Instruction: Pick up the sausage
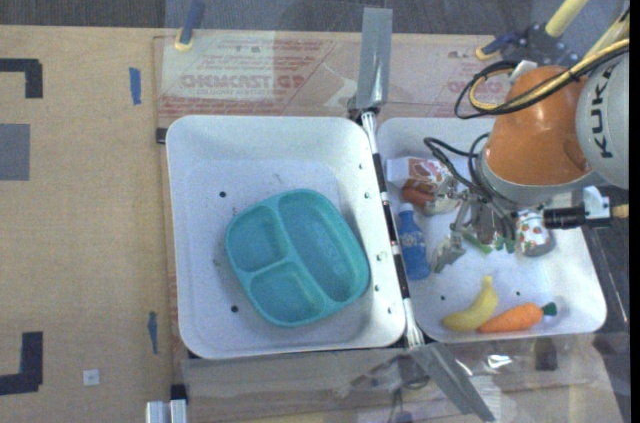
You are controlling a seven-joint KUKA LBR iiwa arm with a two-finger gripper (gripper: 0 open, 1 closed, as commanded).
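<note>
In the right one of the 2 white bins [590, 296], the gripper [470, 236] hangs low under the orange band of the arm [535, 136], over the bin's middle. Its metal parts blur against the cables, so it cannot be told how far apart the jaws stand or whether anything is between them. The sausage [428, 199] appears to be the small reddish-brown piece near the bin's left wall, just beside the gripper on its left. It lies against a red and white packet [420, 171] on its far side and close above the blue bottle [411, 241], though at this size the identification is not certain. Judged as a toy food piece, it would be light and fairly stiff, with a smooth rounded skin that could roll or slip out of a shallow pinch. The surest hold would be across its short width at mid-length, with the jaws set square to its long axis and brought down low enough to close below its widest part. The crowding matters: the packet and the bottle leave little room on 2 sides, so a jaw may land on a neighbour. The banana [475, 306] and carrot [515, 316] lie well apart, near the front edge. The teal plate [295, 256] sits in the left bin [190, 161].
</note>
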